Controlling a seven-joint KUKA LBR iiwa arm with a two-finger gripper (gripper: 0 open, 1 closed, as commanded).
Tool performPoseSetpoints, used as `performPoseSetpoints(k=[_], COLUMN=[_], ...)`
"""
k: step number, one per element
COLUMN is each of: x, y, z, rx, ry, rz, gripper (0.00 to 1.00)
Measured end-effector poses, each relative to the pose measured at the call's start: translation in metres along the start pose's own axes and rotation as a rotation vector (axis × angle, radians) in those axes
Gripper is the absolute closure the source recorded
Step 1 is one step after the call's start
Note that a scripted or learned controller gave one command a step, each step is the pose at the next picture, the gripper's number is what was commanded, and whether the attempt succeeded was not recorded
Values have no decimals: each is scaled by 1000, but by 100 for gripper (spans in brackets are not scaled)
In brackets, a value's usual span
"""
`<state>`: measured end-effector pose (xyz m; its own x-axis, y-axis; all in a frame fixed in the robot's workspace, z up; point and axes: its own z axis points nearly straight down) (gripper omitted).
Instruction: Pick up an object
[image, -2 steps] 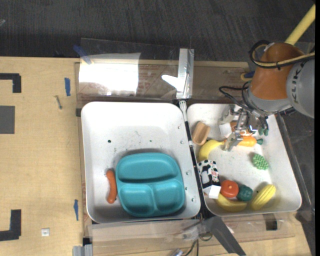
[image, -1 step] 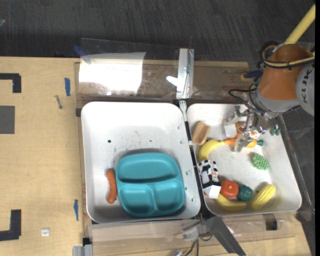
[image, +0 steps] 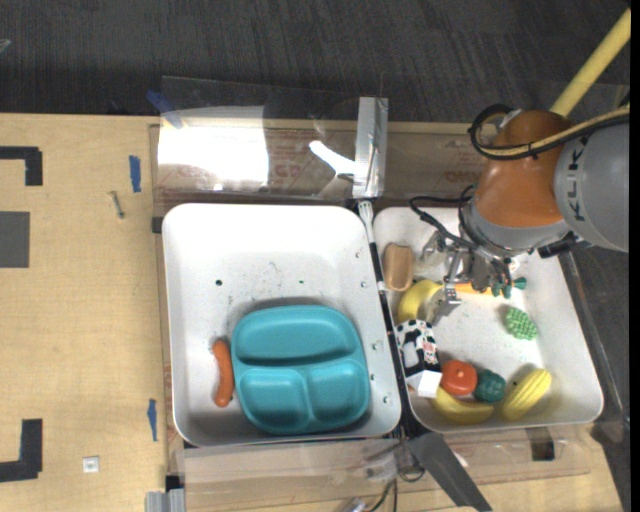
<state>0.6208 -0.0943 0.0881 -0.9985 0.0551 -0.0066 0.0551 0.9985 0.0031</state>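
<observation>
Gripper (image: 470, 280) of mine hangs low over the right bin (image: 575, 330), toward that bin's far left part, with my orange wrist band (image: 520, 170) directly above it. Whether it is spread or pressed together I cannot tell, and nothing shows plainly pinched in it. Just beside its tips, on the side toward the bin's left wall, lies a yellow lemon-like toy (image: 418, 298), close enough that I cannot tell whether they touch. Farther along that left wall, toward the far corner, rests a tan cylinder (image: 399, 266). A green knobbly toy (image: 519, 323) sits near my gripper on the bin's right side, apart from it. Along the near edge lie a black-and-white patterned piece (image: 418, 345), an orange-red toy (image: 459, 378), a teal toy (image: 490, 386) and a yellow toy (image: 528, 390). Over in the left bin (image: 260, 240), a teal divided tray (image: 298, 368) sits by the near edge with an orange sausage-shaped toy (image: 223, 372) just beside its left side.
</observation>
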Motion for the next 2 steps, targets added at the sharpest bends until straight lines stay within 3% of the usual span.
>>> performPoseSetpoints(k=[1,2], x=[-7,3], y=[-48,-15], z=[0,0], rx=[5,1], ry=[-4,1], rz=[-86,-93], gripper=[0,0])
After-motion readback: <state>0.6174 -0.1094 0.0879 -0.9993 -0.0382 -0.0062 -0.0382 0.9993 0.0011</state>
